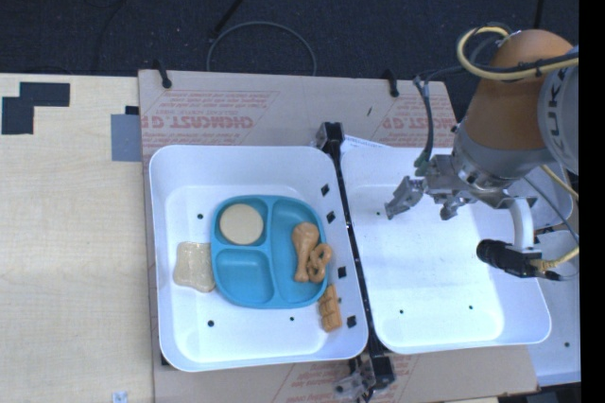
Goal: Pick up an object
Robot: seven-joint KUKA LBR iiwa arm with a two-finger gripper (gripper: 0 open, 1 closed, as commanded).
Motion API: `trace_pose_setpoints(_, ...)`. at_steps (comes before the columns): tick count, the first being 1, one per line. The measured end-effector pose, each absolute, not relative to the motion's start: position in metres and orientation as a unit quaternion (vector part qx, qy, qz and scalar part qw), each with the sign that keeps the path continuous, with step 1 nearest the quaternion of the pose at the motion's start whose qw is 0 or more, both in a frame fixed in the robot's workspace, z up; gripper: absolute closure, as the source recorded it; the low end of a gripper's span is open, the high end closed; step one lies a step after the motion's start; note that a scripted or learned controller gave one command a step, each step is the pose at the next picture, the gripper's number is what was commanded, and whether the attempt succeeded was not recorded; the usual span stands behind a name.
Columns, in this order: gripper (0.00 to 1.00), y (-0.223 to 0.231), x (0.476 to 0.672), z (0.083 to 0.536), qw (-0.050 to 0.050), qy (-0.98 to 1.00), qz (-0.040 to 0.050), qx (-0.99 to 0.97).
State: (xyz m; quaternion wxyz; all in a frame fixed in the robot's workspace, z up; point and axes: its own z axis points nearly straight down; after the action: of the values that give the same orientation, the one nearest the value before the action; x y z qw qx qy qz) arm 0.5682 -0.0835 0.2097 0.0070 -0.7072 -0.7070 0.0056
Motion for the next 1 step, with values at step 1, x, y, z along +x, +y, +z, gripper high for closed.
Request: trace_pose_setpoints(1, 0.00, -0.0837, 0.5709, 0.2174, 0.002, -0.708, 0.0012, -0.707)
